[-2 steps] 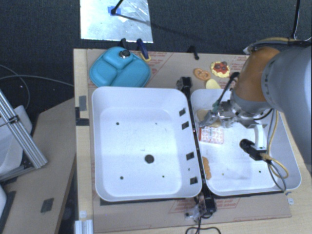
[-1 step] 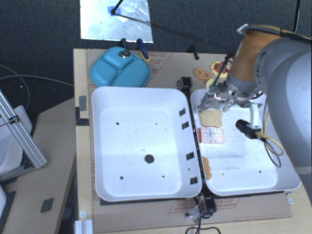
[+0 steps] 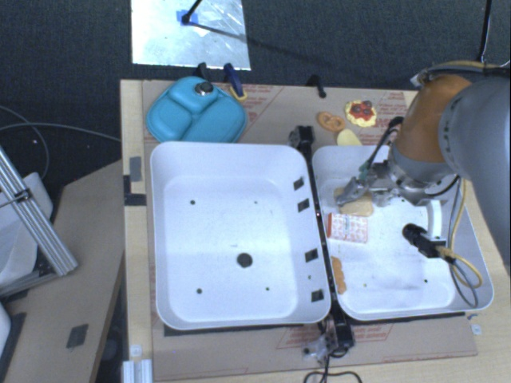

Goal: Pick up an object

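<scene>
My gripper [image 3: 350, 193] hangs low in the right bin [image 3: 399, 290], near its upper left part, with the grey arm and its orange band coming in from the right. A tan, bread-like piece [image 3: 358, 209] lies just under and in front of the gripper tip, and I cannot tell whether they touch. A red-and-white packet [image 3: 349, 228] lies just below that piece. A small orange-brown item [image 3: 338, 274] rests against the bin's left wall.
The left bin [image 3: 184, 214] holds one small dark spot [image 3: 244, 259]. Behind the bins sit a blue lidded tray [image 3: 196, 112] and several toy foods [image 3: 361, 112]. A black cable loop [image 3: 459, 266] hangs over the right bin's right side.
</scene>
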### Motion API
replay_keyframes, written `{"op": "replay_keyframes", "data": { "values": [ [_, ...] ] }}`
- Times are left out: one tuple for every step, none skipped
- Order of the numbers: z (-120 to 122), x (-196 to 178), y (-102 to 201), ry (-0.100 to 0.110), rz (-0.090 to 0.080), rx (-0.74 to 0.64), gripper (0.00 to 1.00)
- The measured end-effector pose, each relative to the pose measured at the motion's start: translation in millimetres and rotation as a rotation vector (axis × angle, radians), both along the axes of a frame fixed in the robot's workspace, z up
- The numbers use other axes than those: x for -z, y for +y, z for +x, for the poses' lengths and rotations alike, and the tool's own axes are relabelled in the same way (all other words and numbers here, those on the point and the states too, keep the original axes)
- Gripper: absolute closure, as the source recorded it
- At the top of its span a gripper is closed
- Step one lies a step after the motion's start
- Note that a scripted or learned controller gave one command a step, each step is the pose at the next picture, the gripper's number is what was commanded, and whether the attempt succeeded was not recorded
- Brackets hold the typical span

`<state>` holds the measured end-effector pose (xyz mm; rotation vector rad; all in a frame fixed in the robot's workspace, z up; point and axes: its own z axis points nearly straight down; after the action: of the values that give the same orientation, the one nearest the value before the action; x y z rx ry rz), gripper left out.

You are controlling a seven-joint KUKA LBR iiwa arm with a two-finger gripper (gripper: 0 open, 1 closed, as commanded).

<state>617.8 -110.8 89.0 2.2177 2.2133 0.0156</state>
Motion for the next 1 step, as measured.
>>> {"op": "replay_keyframes", "data": {
  "values": [
    [2.9,-12.3,0.7,-0.005,-0.002,-0.005,1.00]
  ]
}}
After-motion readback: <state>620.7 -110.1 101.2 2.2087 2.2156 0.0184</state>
